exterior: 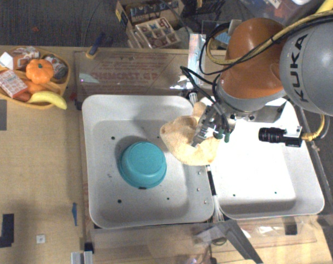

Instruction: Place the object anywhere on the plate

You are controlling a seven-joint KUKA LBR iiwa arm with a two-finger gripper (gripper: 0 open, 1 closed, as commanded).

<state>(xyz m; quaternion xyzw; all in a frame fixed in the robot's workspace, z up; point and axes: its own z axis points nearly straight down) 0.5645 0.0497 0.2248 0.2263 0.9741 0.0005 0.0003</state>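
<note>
A teal round plate [143, 164] sits in the left white bin [100, 120], near its middle. A tan, soft, lumpy object [183, 141] hangs over the right rim of that bin, to the right of the plate and slightly farther back, apart from it. My gripper [201, 135] comes down from the right onto the object's right half and is shut on it, its dark fingers [197, 139] pressed into the tan material. Part of the object is hidden behind the gripper body.
The right white bin [265, 186] lies under the arm, with a black cylindrical part [279, 136] sticking out over it. A bowl of toy fruit [31, 78] stands on the bench at far left. A brown panel [130, 70] lies behind the bins.
</note>
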